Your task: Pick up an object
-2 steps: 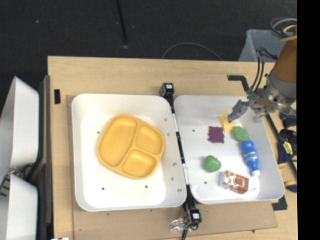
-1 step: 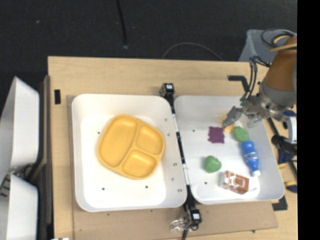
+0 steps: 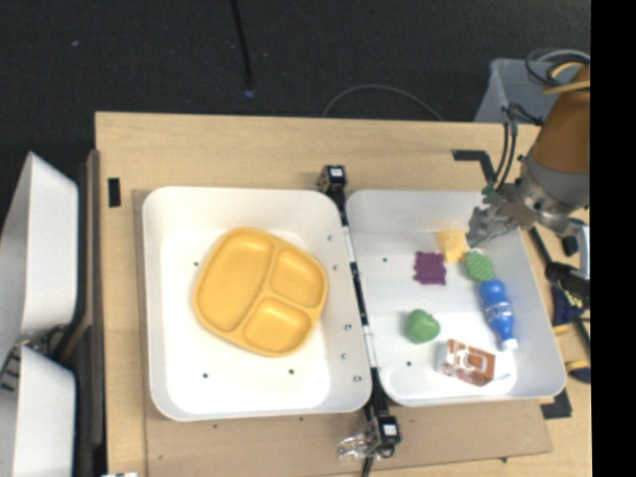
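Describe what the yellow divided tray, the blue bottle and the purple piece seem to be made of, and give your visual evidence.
Yellow divided tray: probably moulded plastic, smooth with a soft sheen and rounded compartment walls.
Blue bottle: likely plastic, with glossy highlights and a white cap end.
Purple piece: unclear; matte and flat-looking, possibly foam or rubber, too small to tell.

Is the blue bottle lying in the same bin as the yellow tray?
No, the blue bottle lies in the right bin, the yellow tray in the left.
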